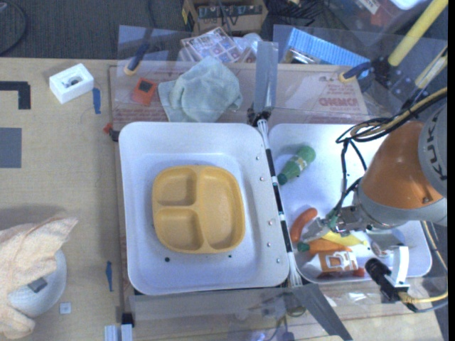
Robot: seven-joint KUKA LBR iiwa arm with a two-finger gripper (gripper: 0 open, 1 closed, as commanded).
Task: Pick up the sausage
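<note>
Pale wood bench point(57, 183), two white bins side by side. In the right bin point(323, 137), gripper point(321, 227) low near the front, fingers point(317, 229) slightly parted just beside the sausage point(303, 222), nothing visibly between them; sausage orange-red, lying slantwise near the bin's left wall, with a carrot point(328, 245) and a small packet point(338, 262) just in front and a green bottle point(296, 163) behind. In the left bin point(135, 190), a yellow divided plate point(198, 209).
</note>
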